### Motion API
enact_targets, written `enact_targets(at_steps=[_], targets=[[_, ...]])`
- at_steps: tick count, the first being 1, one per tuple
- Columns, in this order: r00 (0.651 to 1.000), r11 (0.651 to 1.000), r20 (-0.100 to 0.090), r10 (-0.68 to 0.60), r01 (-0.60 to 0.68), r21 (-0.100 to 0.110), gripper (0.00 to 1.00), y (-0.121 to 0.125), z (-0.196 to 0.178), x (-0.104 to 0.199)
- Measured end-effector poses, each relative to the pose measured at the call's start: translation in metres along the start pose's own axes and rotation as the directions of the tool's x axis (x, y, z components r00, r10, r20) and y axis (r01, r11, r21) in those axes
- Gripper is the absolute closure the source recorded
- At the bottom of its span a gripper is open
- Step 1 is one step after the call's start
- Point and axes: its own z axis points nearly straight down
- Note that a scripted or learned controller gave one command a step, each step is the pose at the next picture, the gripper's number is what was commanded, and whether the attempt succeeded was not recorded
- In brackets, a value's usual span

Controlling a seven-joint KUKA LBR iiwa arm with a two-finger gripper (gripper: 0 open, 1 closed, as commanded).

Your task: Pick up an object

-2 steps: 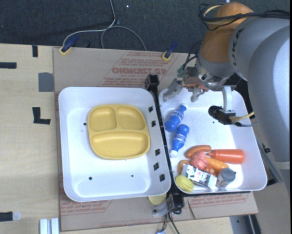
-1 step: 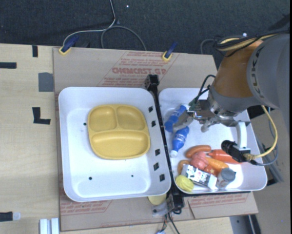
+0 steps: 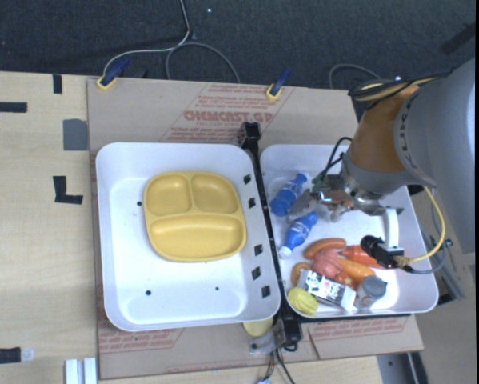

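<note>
Gripper: you see it low in the right white bin, over small blue plastic bottles.
Fingers: you cannot tell their spread.

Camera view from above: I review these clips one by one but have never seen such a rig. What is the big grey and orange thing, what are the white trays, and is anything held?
The single camera looks down at a slant on a bench. The big shape entering from the picture's right is a grey robot arm with an orange band; its two-finger gripper is low over the right shallow white bin. Whether it holds anything cannot be told from here.

The left shallow white bin holds a yellow plastic plate with three compartments. The right bin holds clutter: two small blue plastic bottles next to the gripper, orange and red sausage-shaped toys, a small printed box, a round yellow object and a grey piece.
</note>
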Motion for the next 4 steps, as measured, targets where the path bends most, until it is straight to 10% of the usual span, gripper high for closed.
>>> enact_targets(at_steps=[1, 2, 3, 4], targets=[[1.000, 1.000, -0.003, -0.012, 0.012, -0.018, 0.00, 0.068, -0.089, 0.062], [1.000, 1.000, -0.003, -0.002, 0.002, 0.000, 0.00, -0.015, -0.082, 0.068], [1.000, 1.000, 0.001, 0.000, 0.000, -0.005, 0.00, 0.038, -0.048, 0.009], [1.000, 1.000, 0.001, -0.003, 0.003, -0.008, 0.00, -0.028, 0.019, 0.022]])
